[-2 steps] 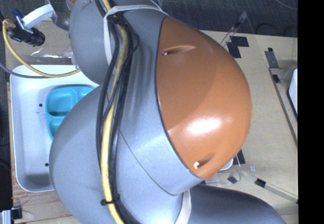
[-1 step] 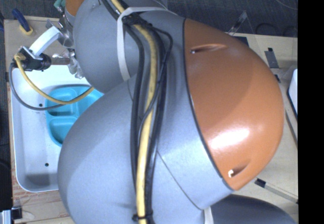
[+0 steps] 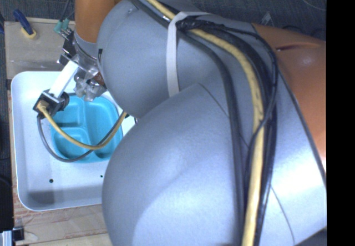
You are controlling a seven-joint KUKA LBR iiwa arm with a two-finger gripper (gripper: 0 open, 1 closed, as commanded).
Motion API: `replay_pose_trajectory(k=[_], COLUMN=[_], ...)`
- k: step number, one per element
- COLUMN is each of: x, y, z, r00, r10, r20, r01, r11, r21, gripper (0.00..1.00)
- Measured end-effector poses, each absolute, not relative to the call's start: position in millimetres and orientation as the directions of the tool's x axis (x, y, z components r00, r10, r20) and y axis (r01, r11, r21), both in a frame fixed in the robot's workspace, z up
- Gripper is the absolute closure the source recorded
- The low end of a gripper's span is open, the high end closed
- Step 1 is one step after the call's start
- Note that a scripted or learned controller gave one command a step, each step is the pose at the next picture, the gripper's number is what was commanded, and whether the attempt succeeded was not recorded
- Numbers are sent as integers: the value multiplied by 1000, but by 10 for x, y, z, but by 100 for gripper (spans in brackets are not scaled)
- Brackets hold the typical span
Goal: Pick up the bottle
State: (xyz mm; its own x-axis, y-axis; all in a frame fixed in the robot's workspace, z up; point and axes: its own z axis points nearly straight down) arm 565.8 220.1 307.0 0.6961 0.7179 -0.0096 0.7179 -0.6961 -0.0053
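Over the left white bin (image 3: 33, 184) my gripper (image 3: 86, 88) hangs above a blue tray (image 3: 83, 123); I cannot tell which thing is the bottle.

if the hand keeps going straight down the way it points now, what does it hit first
Most likely the blue tray lying in the left white bin. The hand sits above the tray's upper edge, largely hidden by the arm, so the exact line and depth are uncertain.

A robot lab: cabled arm (image 3: 222, 128) over a bench bin (image 3: 28, 145).
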Motion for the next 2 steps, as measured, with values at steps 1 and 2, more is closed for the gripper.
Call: replay_pose_trajectory(k=[1,2], x=[5891,6153], y=[2201,2206], z=[3235,4383], r00=[523,327], r10=[852,945], r20=[-7,-3], r01=[852,945], r11=[-523,-327], r21=[-5,-5], gripper=[100,100])
